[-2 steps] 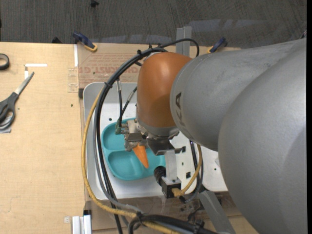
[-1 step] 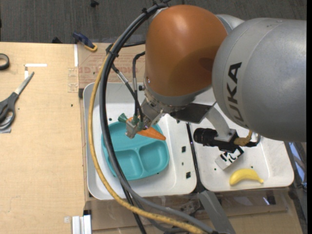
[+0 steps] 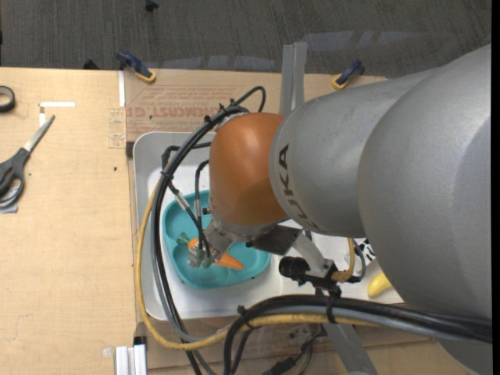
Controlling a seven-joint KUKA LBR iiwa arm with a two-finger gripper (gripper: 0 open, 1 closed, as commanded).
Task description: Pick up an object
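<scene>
We see the hand (image 3: 205, 256) low inside a teal bowl (image 3: 181, 268) in the left white bin (image 3: 148, 209), beside an orange carrot (image 3: 229, 262); we cannot tell its grip state.

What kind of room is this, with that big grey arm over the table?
Probably a robotics lab or workshop. A KUKA-branded arm reaches over a white bin holding a teal dish, cardboard is clamped to the wooden bench, and scissors lie nearby.
</scene>
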